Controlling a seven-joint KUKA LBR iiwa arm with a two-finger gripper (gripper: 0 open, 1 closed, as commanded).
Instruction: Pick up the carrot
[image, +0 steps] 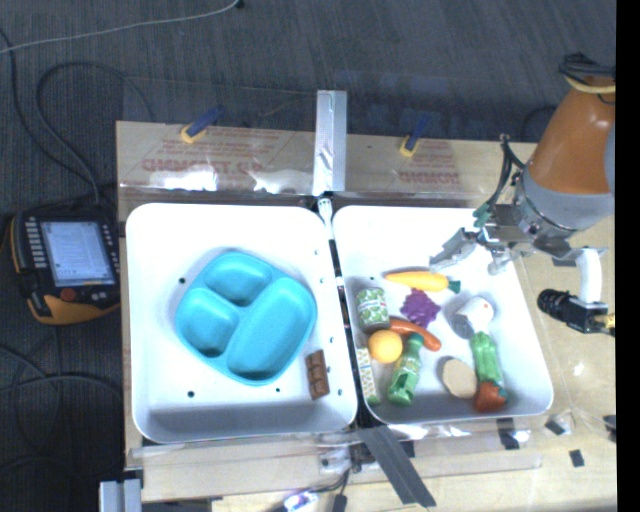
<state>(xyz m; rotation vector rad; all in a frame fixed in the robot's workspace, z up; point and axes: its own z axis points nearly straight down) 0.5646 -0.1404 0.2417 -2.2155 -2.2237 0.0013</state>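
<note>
The bench (230, 160) carries two shallow white bins side by side, the left bin (160, 400) and the right bin (530, 350), their inner walls touching along the middle. The arm (580, 140), grey with an orange band, reaches in from the right and hangs over the upper right corner of the right bin. In the left bin lies a blue divided plate (245, 315) with three compartments, tilted toward the bin's centre, and just beside its lower right edge sits a small brown chocolate bar (317, 372), close to the dividing wall. The gripper (470, 248) sits above the upper part of the right bin, over bare white floor, with its fingers spread apart and nothing between them. Below and to its left lies a yellow corn cob (418, 280), lying nearly level. The carrot (415, 332), orange and slim, lies slanted in the middle of the right bin, just under the purple grapes (420, 306), with the orange fruit (385, 346) touching its left end; it is well apart from the gripper. A green bottle (405, 375) lies below the carrot, a green can (371, 305) stands left of the grapes, and a green cucumber (485, 358) lies to the right, above a red strawberry (490, 396). A tan round piece (459, 379) rests beside the cucumber.
</note>
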